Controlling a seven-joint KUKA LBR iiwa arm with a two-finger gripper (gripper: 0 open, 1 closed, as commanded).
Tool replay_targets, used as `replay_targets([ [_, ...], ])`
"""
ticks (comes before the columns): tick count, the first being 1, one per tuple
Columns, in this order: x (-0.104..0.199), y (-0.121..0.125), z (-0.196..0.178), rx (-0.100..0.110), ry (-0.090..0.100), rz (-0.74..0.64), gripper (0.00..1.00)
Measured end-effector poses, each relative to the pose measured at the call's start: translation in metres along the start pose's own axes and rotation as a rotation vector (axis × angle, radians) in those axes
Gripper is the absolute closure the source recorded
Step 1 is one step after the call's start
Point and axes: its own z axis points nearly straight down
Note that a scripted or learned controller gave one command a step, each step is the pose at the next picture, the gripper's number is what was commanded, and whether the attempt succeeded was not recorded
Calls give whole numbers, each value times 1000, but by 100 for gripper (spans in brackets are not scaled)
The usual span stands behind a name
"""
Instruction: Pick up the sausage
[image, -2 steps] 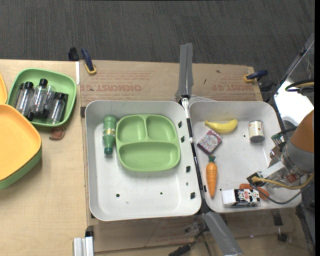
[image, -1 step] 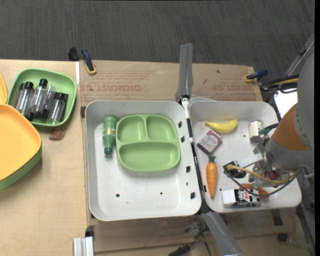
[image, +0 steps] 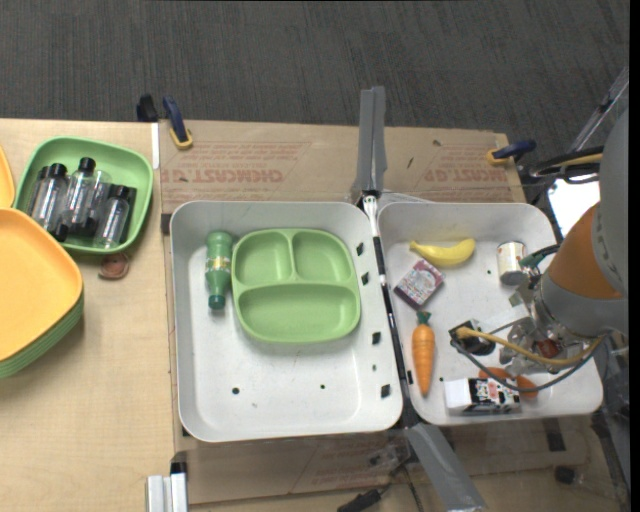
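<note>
Camera view | pincer (image: 535, 345) over right bin (image: 480, 292) | sausage (image: 515, 380) half hidden beneath

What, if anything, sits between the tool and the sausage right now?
Nothing visible does. The tool hangs low over the near right corner of the right bin, and the reddish sausage lies just below it, partly hidden by it. A small box lies close beside the sausage; the carrot is farther off.

Green divided plate (image: 296, 285) and green bottle (image: 217, 268) in left bin (image: 290, 400), banana (image: 443, 250), carrot (image: 424, 352), purple packet (image: 418, 283) in right bin (image: 450, 220)
</note>
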Motion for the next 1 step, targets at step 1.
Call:
replay_targets([
  [1, -1, 0, -7, 1, -5, -4, 100],
])
